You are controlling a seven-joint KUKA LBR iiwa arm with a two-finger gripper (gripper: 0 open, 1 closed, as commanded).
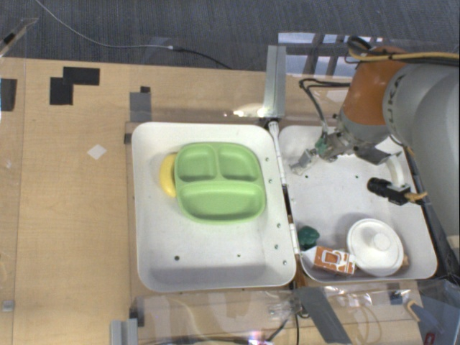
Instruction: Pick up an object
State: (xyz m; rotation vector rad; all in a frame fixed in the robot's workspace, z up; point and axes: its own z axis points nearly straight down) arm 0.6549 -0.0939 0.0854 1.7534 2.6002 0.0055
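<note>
In the left bin (151,264), a green plate (218,180) hides most of a yellow piece (167,176) at its left edge. In the right bin (338,200), your gripper (310,157) hangs over bare floor in the far left corner; you cannot tell whether its jaws are open or closed. Along the near edge lie a dark green lump (307,236), an orange carton (334,259) and a white bowl (374,245). The carton looks the easiest pick. It lies flat, long axis left to right, its right end dipping slightly nearer, just beside the bowl. Close across its short side, clear of the bowl.
</note>
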